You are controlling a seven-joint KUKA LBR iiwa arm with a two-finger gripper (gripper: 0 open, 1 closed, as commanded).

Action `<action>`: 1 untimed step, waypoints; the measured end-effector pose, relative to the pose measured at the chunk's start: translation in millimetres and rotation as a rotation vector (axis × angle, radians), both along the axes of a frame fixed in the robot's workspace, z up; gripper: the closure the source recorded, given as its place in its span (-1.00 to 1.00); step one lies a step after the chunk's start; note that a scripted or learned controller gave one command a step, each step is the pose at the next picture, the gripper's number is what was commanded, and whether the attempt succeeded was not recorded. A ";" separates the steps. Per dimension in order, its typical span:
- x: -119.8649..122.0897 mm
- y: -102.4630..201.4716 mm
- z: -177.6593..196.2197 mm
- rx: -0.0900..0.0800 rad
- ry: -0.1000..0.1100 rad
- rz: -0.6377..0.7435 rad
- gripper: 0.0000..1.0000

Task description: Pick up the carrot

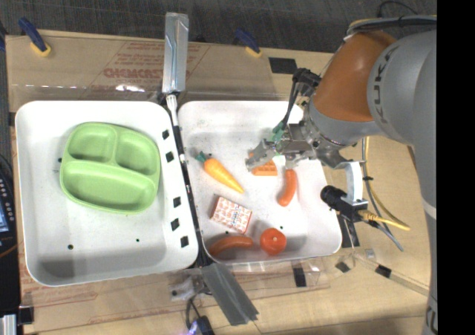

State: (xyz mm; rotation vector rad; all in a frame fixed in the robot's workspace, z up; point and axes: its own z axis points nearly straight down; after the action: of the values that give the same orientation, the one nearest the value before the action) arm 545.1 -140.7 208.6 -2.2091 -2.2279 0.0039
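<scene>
The carrot is orange with a small green top and lies slantwise in the left half of the right bin, its top pointing to the upper left. My gripper hangs over the middle of that bin, a short way right of the carrot and apart from it. Just beneath the gripper lies a small orange wedge. The grey arm with its orange band reaches in from the right.
A reddish-orange sausage-shaped piece lies right of the wedge. A pink and white box, a red tomato and a reddish sausage sit along the bin's near side. A green divided plate fills the left bin.
</scene>
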 end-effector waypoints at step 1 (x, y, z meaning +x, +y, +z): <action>30.2 46.9 -117.3 0.000 -0.003 0.190 -1.00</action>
State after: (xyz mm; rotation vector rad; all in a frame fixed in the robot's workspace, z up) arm 575.3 -93.8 91.3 -1.9894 -2.4292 0.0019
